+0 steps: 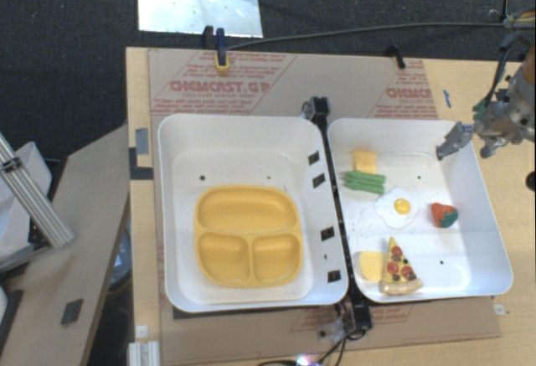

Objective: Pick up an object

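The right bin (490,222) holds several toy foods: a yellow cheese block (365,161), green beans (365,181), a fried egg (397,208), a red strawberry (444,215), a pale yellow piece (370,265) and a pizza slice (399,268). My gripper (467,146) hangs above the bin's far right corner, well up and to the right of the strawberry. It is open, its fingers spread with nothing between them.
The left bin (180,163) holds a yellow divided tray (248,235). A ridge with black clips (327,205) separates the two bins. A clamp (219,46) and a cable (352,33) sit at the bench's far edge.
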Tool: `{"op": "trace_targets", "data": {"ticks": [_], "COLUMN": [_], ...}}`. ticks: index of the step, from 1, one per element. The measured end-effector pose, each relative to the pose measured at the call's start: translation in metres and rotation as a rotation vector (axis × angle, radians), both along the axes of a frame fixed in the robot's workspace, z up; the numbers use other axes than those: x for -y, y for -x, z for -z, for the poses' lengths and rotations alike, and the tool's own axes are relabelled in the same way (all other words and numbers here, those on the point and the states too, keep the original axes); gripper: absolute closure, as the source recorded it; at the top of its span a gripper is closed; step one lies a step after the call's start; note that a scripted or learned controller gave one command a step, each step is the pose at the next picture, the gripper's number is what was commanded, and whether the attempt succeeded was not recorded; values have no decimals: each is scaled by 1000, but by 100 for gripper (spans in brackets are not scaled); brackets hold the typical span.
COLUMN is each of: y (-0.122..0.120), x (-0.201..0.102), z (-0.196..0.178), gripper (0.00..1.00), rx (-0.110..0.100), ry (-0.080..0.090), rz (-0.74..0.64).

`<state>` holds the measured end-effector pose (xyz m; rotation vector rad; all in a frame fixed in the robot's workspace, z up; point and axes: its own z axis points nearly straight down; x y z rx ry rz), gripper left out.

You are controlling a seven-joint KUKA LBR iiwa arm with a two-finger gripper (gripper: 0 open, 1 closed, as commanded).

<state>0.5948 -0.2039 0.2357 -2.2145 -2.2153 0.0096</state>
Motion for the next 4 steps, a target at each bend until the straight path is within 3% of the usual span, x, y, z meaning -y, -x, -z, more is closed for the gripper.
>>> {"op": "trace_targets", "data": {"ticks": [1, 4], "y": [-3, -16], "x": [-1, -2], "z": [-8, 127], "gripper": [0, 0], "rx": [13, 12], "ry": [3, 3], "rz": [-3, -3]}}
